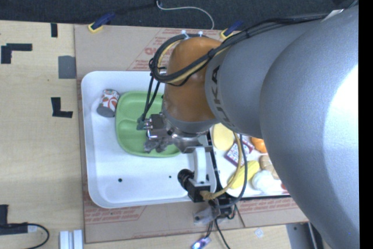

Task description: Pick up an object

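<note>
Over the left bin (131, 181) of a bench (35, 143) fitted with two shallow white bins, the gripper (154, 136) of a grey robot arm (291, 102) hangs above the right half of a green dish (129, 116), its dark metal parts overlapping the dish's near rim. From this angle, whether it is closed on anything or merely hovering cannot be told; the wrist, with its orange band (186, 76), and a tangle of black cables cover the place where it meets the dish. The green dish lies in the far half of the left bin, and its right edge is lost beneath the arm. Just beside its left rim sits a small red, white and grey object (108, 103), too blurred to identify, close to the bin's far left corner. Two small dark specks mark the otherwise bare white floor nearer the viewer. The arm's bulk blocks most of the right bin (256, 196); only a narrow slice shows, holding a pale yellow round thing (223, 137), a long yellow piece (240, 175), something orange (259, 144), a red-and-white packet (234, 153) and a whitish lump (265, 182), all partly cut off. Both bins rest on a cardboard sheet (116, 55).
</note>
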Available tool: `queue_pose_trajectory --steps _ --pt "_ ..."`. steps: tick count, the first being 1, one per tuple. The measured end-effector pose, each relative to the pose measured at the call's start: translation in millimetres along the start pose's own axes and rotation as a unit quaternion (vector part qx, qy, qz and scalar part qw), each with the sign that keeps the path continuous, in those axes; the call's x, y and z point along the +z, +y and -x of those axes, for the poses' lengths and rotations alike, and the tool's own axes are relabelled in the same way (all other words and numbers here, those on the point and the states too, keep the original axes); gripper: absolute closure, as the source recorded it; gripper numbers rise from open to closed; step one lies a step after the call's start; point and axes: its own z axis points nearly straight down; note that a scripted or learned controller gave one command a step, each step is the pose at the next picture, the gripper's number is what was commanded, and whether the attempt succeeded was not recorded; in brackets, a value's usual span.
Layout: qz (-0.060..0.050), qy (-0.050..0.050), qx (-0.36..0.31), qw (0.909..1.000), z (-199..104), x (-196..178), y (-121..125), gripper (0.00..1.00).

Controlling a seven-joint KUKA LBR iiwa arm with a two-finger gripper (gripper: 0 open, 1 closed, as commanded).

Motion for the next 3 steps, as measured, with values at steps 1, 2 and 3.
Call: queue_pose_trajectory --steps 1,2,3 --pt "0.011 0.002 0.002 0.9999 -37.7 -218.9 73.2 1.00" --pt "-0.004 -0.002 0.004 1.0000 -31.1 -130.8 41.2 1.00" --pt "0.005 0.000 0.004 1.0000 -8.0 -201.4 67.0 1.00"
